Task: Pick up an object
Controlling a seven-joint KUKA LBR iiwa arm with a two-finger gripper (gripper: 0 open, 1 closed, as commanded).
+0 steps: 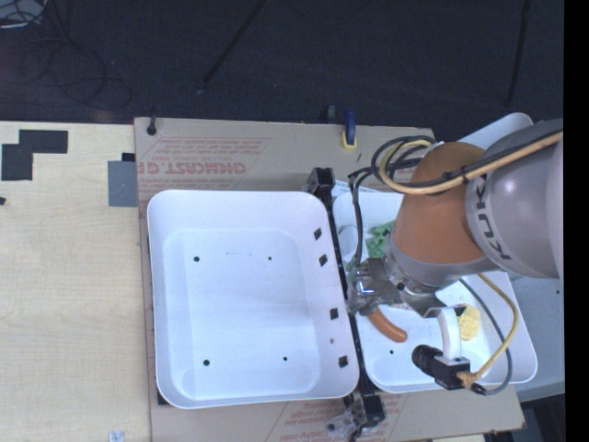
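- Two shallow white bins lying side by side on a brown cardboard sheet (230, 159) with red print, itself resting on a pale wooden bench (64, 293).
- Left bin (170, 376): smooth, glossy plastic with rounded corners, showing a few small dark dots on its floor.
- Right bin (525, 362): same white plastic, mostly covered from above by the arm.
- Reaching in from the right, a bulky grey arm (520, 210) with a rounded orange band (442, 219) above the wrist, bending down over the right bin.
- Yellow and black cables (405, 159) looping over the top of the orange band; another yellow cable curving down toward a black fitting near the bin's front edge.
- Gripper (368, 288) pointing down at the right bin's left side, close to the divider between the bins; metallic parts showing, but cannot tell whether closed or spread.
- Lying just below the gripper on the bin floor, a small orange sausage-shaped object (390, 328), smooth and elongated, tilted diagonally.
- Peeking out beside the wrist, a green crinkly object (379, 241), partly hidden by the arm.
- Sitting toward the bin's right side, a small pale yellow bumpy object (470, 321), beside a white upright piece.
- Black clips running along the seam between the bins.
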